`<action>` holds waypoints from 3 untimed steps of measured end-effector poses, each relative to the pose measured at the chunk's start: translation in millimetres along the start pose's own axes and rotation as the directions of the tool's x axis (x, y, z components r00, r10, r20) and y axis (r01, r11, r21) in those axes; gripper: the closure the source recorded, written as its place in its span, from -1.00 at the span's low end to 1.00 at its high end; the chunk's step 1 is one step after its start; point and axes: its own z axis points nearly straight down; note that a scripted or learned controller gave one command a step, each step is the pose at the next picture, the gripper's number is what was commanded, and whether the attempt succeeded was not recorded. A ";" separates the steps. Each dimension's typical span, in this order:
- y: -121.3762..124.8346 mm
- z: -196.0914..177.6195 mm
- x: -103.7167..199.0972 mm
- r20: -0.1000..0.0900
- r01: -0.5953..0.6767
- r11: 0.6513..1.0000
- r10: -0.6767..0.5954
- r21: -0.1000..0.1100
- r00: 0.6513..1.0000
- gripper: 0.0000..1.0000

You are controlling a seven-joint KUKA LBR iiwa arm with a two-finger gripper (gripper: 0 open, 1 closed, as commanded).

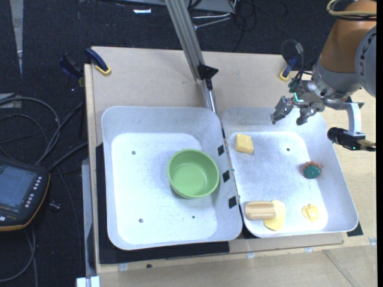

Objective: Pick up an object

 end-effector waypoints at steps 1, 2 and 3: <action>0.0 0.1 0.0 0.000 0.000 1.000 0.000 0.000 1.000 -1.00; -6.2 60.1 5.8 -0.001 0.001 1.000 -0.001 0.005 1.000 -1.00; -7.4 113.1 6.5 -0.001 0.000 1.000 0.000 0.005 1.000 -1.00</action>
